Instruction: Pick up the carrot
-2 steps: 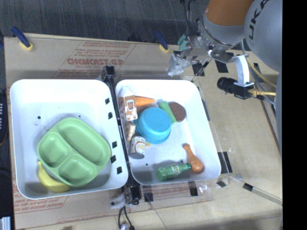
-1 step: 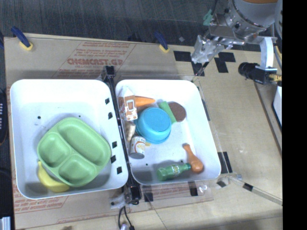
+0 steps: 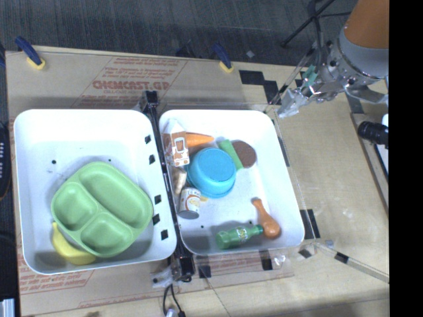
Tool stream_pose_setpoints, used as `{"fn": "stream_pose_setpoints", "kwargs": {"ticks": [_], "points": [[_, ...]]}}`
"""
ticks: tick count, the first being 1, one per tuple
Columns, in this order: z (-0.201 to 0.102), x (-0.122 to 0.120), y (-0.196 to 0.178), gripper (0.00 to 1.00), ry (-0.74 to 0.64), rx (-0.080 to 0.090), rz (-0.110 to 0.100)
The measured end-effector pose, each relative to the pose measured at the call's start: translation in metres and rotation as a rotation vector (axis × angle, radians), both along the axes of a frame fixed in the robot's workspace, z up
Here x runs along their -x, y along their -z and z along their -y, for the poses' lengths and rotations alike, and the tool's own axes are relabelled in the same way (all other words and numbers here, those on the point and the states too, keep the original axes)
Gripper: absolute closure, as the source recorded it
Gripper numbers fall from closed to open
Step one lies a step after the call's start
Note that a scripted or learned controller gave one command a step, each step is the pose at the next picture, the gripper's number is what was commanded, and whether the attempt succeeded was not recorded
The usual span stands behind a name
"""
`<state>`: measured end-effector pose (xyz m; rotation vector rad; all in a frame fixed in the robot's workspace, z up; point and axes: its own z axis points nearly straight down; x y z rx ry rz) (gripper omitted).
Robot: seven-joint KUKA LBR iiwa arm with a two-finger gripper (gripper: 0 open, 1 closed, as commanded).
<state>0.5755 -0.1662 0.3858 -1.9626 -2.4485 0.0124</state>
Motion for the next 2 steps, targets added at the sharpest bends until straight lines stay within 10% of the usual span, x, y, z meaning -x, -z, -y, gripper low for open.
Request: {"fn": "stream_pose_setpoints", "kwargs": {"ticks": [2], "points": [[0.045,0.081,-0.104,1.0,-0.402,0.003,0.011]]}}
